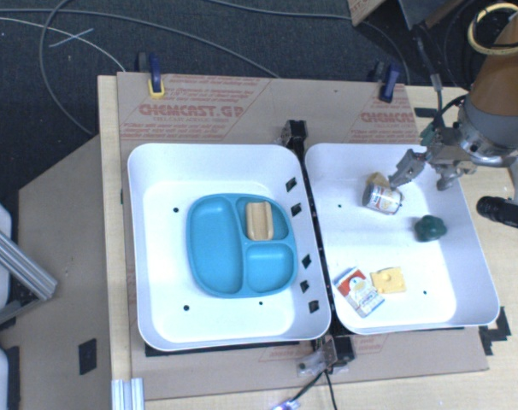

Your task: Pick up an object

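Note:
In the right bin (464,301), a small silver can (383,198) lies tipped at the upper left. A dark green lump (429,227) sits to its right. A yellow piece (389,280) and a red and white packet (360,290) lie near the front. My gripper (428,173) hangs over the bin's upper right, open, its fingers spread. The left finger (406,167) points down toward the can, just above and right of it. Nothing sits between the fingers.
The left bin (156,306) holds a blue divided tray (216,250) with a tan block (259,220) in its upper right compartment. A black divider (303,220) runs between the bins. Cables trail behind the bench.

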### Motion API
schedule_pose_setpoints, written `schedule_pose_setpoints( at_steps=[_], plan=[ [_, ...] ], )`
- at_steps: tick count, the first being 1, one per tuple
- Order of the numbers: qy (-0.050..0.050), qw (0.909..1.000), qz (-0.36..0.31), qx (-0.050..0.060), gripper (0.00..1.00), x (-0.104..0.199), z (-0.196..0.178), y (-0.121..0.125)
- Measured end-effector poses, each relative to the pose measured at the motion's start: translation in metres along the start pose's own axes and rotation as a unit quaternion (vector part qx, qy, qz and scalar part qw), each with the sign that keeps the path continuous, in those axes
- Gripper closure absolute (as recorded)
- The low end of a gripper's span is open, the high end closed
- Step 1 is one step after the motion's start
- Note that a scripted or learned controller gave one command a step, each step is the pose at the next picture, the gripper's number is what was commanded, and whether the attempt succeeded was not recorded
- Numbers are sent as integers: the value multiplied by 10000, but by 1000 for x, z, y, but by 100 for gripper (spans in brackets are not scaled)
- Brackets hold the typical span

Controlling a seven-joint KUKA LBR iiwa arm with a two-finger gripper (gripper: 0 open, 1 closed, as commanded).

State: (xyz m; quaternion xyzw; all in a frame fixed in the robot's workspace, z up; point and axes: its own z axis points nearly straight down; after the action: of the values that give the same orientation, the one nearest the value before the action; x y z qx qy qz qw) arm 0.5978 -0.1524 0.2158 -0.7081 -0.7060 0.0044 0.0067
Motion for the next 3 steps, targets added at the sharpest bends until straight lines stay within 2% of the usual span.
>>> schedule_pose_setpoints(
  at_steps=[1,3],
  plan=[
    [-13,10000,-16,-73,0,0,-9,3],
    [-2,10000,-14,-48,0,3,106,-7]
  ],
)
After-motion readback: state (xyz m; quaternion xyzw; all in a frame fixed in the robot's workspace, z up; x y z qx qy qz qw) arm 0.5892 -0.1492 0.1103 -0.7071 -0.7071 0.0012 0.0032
